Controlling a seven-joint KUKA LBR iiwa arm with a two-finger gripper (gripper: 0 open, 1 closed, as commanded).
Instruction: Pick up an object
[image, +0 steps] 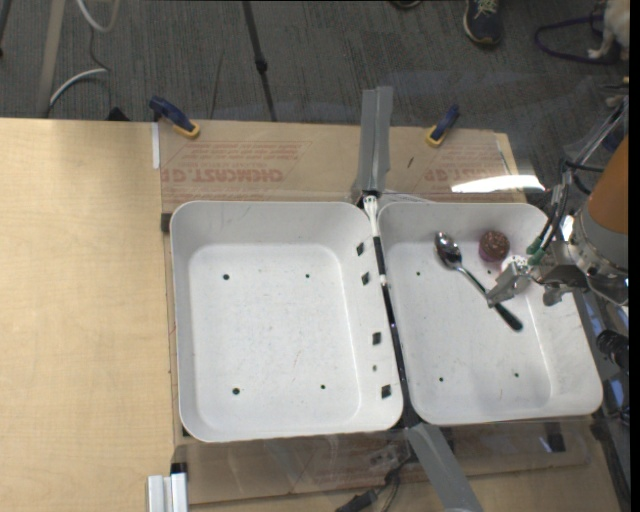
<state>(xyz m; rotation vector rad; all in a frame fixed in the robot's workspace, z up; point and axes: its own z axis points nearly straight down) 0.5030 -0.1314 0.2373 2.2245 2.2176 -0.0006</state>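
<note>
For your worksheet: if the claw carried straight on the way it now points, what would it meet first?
Most likely the spoon: the claw points left over the right bin, right by the spoon's handle. Height above it is unclear, so it could pass over.

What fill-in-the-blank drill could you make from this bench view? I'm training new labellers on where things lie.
1. The spoon lies in the ____ bin.
2. The small reddish-brown ball lies beside the spoon's ____ end.
3. The gripper is low above the spoon's ____.
4. The blue-and-yellow clamps on the bench's far edge number ____.

Missing words: right; bowl; handle; two.
</note>
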